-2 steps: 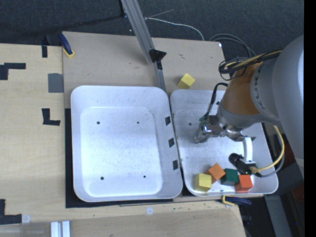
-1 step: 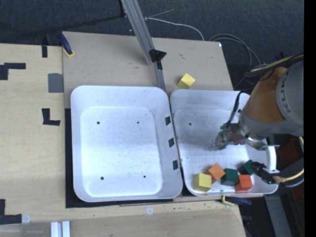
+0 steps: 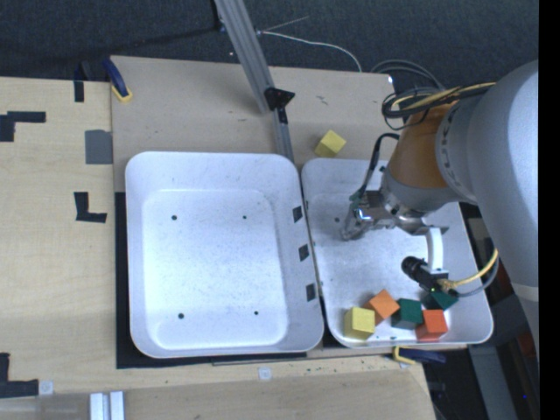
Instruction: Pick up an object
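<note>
My gripper (image 3: 353,228) hangs low over the upper middle of the right bin (image 3: 337,182), with no object visible between its fingers. Several small blocks lie in that bin's near corner: a yellow block (image 3: 359,321), an orange block (image 3: 383,304), a dark green block (image 3: 407,312), a red-orange block (image 3: 433,323) and a teal block (image 3: 443,299). They sit well below and to the right of the gripper. The arm, with its orange band (image 3: 418,157), covers the bin's right side.
The left bin (image 3: 140,234) lies beside the right one. A yellow cube (image 3: 331,143) rests on the bench just beyond the right bin. A grey metal bar (image 3: 249,46) slants down to the bins' shared far corner. Cables loop at the upper right.
</note>
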{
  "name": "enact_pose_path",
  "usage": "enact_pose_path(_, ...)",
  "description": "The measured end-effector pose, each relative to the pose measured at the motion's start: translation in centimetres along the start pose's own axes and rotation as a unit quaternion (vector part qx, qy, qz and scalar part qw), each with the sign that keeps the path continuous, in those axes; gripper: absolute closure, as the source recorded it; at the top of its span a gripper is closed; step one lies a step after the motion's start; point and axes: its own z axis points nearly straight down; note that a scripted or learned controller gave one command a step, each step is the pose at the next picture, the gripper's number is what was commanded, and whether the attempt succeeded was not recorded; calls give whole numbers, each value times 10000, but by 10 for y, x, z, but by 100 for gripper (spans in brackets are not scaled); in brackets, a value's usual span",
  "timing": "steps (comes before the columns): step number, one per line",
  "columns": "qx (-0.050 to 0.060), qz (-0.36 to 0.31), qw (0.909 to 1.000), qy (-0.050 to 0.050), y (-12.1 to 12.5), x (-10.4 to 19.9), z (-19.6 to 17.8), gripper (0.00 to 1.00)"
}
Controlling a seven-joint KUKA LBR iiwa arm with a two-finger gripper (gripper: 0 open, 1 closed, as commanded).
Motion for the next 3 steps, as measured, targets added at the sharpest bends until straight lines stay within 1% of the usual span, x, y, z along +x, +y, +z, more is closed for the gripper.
enact_pose_path(1,23,52,10000,-11,-23,-46,-1,100)
enact_pose_path(2,-11,8,10000,5,-63,29,-105,100)
enact_pose_path(3,13,25,10000,-2,-53,38,-101,100)
